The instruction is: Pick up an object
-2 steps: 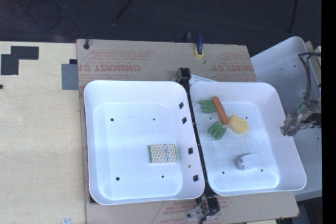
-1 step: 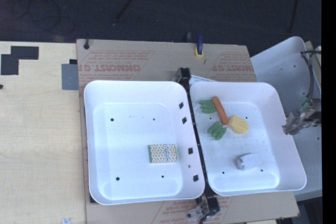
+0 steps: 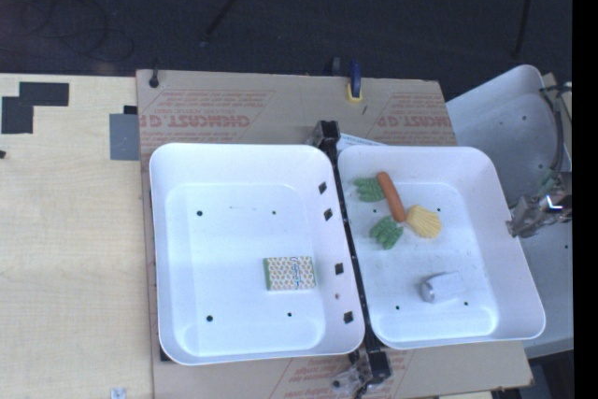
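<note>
I see 2 shallow white bins. The left bin [image 3: 177, 201] holds a small green-patterned rectangular pad [image 3: 290, 273]. The right bin [image 3: 509, 294] holds a slim orange carrot-like stick [image 3: 391, 195], 2 green leafy pieces [image 3: 385, 233], a yellow chunk [image 3: 424, 221] and a grey block [image 3: 440, 286]. The metal gripper [image 3: 539, 212] sits at the right bin's outer edge; possibly empty, I can't tell its opening.

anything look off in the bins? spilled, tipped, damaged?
Nothing stands out. The left bin holds one small patterned pad, lying flat. The right bin holds an orange carrot-like piece lying between two green leafy pieces, a yellow piece and a grey block, all inside the walls.
</note>
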Robot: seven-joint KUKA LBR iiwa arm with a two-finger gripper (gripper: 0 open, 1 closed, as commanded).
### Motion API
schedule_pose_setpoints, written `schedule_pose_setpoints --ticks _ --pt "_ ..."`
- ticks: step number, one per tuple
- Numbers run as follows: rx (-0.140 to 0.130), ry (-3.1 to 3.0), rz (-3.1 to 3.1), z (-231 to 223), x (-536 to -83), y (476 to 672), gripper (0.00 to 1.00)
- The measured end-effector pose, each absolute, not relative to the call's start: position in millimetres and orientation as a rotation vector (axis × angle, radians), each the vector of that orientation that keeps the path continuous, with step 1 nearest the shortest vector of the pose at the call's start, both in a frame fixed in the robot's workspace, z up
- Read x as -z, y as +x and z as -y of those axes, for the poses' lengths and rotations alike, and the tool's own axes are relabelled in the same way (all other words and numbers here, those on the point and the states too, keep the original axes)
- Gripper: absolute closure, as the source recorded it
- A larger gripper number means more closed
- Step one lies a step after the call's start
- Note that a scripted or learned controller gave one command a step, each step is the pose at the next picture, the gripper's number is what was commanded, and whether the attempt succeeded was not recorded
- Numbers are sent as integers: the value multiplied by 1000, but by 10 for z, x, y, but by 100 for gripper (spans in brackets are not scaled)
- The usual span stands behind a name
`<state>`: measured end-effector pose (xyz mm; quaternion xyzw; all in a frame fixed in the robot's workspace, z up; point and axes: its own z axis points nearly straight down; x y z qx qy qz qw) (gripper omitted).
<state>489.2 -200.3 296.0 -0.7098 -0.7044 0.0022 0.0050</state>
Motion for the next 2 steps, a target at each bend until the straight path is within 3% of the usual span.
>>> schedule_pose_setpoints --ticks 2 --pt "-9 -2215 2209 2025 -3142 4887 100"
